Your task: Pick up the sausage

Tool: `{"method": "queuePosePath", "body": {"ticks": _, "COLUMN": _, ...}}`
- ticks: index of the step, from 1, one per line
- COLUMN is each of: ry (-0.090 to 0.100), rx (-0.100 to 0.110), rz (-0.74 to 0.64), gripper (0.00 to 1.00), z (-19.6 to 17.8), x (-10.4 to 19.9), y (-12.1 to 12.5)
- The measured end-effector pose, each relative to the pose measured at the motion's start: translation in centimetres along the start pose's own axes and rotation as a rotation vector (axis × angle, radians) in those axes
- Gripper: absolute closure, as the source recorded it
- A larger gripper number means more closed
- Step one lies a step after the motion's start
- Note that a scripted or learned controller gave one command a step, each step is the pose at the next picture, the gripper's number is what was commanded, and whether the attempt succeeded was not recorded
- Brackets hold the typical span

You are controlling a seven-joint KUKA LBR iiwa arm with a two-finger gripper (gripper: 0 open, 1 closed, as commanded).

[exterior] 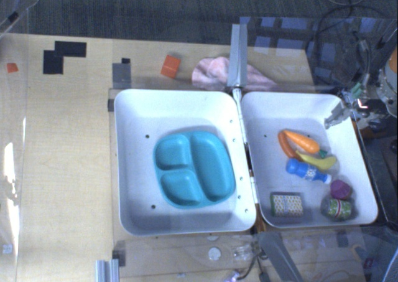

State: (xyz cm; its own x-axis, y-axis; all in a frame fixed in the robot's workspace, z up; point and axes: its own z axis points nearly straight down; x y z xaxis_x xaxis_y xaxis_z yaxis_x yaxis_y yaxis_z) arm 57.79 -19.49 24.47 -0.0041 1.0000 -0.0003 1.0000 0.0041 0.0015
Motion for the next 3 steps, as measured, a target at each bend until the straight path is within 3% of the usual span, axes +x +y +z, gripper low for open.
{"method": "queuePosePath", "body": {"ticks": 1, "ry": -0.001, "rx": -0.005, "rz": -0.151, "gripper": 0.0, "z": 15.1, "x": 2.3, "y": 4.4}}
{"method": "queuePosePath", "body": {"ticks": 2, "ry": -0.001, "rx": -0.015, "rz": -0.267, "gripper": 0.0, "z": 15.6, "x": 10.2, "y": 2.9}}
{"method": "queuePosePath", "body": {"ticks": 3, "ry": -0.001, "rx": -0.009, "rz": -0.224, "gripper": 0.0, "z": 5.8, "x": 14.0, "y": -2.5}}
